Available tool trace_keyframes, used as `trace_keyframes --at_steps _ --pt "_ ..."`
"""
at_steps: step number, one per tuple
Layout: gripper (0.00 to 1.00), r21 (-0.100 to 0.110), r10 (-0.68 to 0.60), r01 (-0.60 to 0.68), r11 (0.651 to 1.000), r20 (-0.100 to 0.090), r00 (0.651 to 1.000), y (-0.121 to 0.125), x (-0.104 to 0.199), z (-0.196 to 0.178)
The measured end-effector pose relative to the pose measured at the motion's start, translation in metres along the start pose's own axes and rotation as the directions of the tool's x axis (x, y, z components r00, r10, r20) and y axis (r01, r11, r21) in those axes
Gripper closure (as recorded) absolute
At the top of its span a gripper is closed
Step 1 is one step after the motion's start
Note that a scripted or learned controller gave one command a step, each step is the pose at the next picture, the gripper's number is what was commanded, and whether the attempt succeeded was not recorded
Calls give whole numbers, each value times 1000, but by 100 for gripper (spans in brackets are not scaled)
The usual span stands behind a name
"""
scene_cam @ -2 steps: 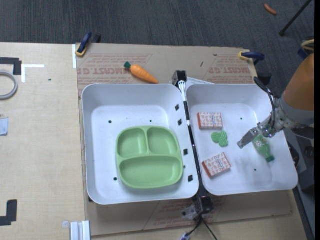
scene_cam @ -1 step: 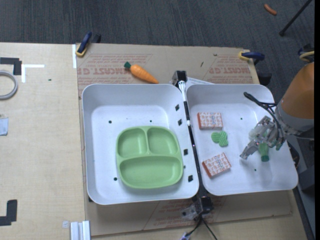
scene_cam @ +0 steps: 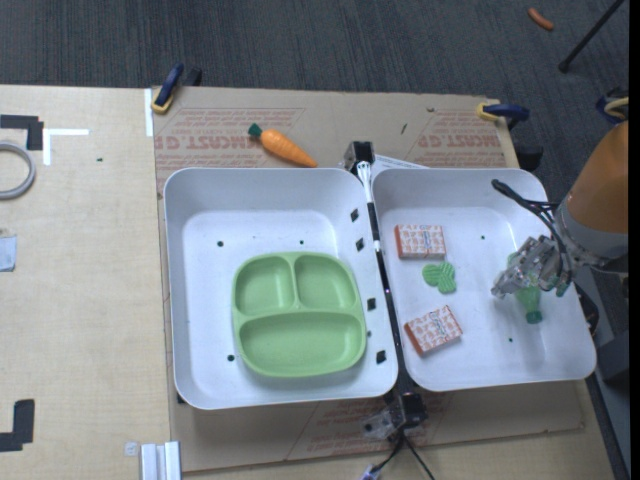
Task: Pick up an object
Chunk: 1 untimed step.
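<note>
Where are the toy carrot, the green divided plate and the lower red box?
toy carrot (scene_cam: 283, 146), camera view, its orange body
green divided plate (scene_cam: 298, 314), camera view, its central ridge
lower red box (scene_cam: 433, 329), camera view, its top face

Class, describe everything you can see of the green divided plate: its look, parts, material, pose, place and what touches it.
The green divided plate is pale green, a rounded rectangle that looks like matte plastic. Raised ridges split it into three compartments: two small ones on the far side and one wide one on the near side. All three hold nothing. It lies flat, right way up, slightly turned, on the floor of the left white bin, near its middle. Only the bin floor touches it.
</note>
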<state>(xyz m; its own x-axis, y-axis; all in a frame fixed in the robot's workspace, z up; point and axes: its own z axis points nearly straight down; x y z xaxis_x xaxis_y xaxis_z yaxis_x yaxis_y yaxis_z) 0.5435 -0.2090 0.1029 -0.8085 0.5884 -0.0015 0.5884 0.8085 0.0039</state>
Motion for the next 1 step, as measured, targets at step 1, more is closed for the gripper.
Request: trace_keyframes --at_steps 1 --pt "100 2 400 -400 916 3 916 -14 37 -71"
